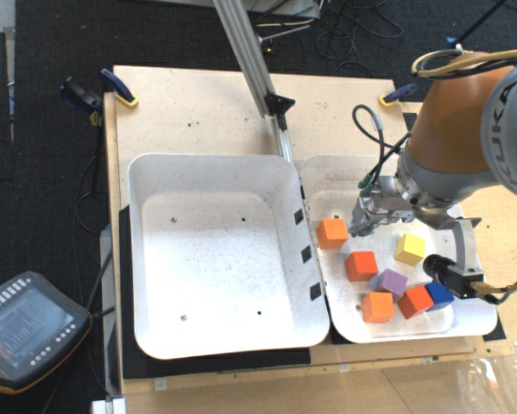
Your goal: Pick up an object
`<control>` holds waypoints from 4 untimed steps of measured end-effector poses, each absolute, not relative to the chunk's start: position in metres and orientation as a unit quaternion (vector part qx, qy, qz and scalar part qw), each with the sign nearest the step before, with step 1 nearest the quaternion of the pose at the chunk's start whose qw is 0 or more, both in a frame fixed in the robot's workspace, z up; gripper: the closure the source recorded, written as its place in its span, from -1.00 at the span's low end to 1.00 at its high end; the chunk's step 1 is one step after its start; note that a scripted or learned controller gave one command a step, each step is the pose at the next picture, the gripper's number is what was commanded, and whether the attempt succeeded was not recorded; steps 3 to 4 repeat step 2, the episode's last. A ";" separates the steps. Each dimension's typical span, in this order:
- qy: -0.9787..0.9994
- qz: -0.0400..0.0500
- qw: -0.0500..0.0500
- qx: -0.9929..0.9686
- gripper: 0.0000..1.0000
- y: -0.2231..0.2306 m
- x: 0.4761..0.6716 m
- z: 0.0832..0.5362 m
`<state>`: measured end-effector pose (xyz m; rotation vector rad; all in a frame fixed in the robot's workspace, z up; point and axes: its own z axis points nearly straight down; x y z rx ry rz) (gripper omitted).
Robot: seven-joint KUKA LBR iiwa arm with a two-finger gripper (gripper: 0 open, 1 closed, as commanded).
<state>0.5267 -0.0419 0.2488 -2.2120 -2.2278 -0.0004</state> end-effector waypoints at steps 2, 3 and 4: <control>-0.710 0.000 0.001 -0.704 1.00 0.075 0.520 0.230; -0.710 0.000 0.001 -0.704 1.00 0.075 0.520 0.230; -0.710 0.000 0.001 -0.704 1.00 0.075 0.520 0.230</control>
